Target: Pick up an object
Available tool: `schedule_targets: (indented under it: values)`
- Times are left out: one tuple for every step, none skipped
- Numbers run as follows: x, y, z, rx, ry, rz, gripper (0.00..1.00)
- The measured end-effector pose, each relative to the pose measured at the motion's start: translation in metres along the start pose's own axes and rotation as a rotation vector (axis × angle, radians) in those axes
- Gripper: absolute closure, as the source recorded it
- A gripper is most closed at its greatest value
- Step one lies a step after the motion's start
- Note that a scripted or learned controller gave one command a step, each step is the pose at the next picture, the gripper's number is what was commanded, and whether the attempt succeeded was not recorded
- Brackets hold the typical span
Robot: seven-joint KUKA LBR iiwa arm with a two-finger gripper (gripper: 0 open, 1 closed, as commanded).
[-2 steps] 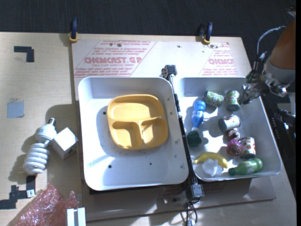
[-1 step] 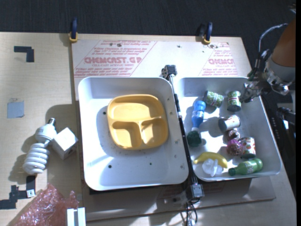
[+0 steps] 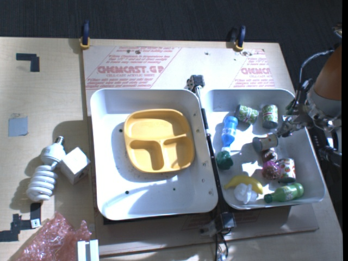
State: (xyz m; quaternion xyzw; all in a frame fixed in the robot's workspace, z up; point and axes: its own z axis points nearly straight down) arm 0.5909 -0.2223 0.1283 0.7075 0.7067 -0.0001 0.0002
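Grey and dark, the gripper (image 3: pixel 286 125) is seen low over the right-hand shallow white bin (image 3: pixel 314 157), near its right wall, reached in from the right; whether it is spread or pressed together cannot be told, as it is small and partly in shadow. Just beside it, to the left, a grey cup-like object (image 3: pixel 265 143) lies on its side, possibly touching it. Behind this, two green-patterned cans (image 3: pixel 247 113) are lying near the far wall, and a blue plastic bottle (image 3: pixel 229 130) is tilted near the left wall above a dark green round object (image 3: pixel 223 158). Towards the front, a pink-patterned can (image 3: pixel 279 168), a green bottle (image 3: pixel 284 192) and a yellow banana-like toy (image 3: pixel 244 182) are found. A yellow divided tray (image 3: pixel 159 140) is held in the left-hand white bin (image 3: pixel 109 189).
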Motion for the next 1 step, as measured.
schedule_targets:
  values:
    - [-0.0001, 0.0167, -0.0665, -0.001, -0.001, -0.003, 1.0]
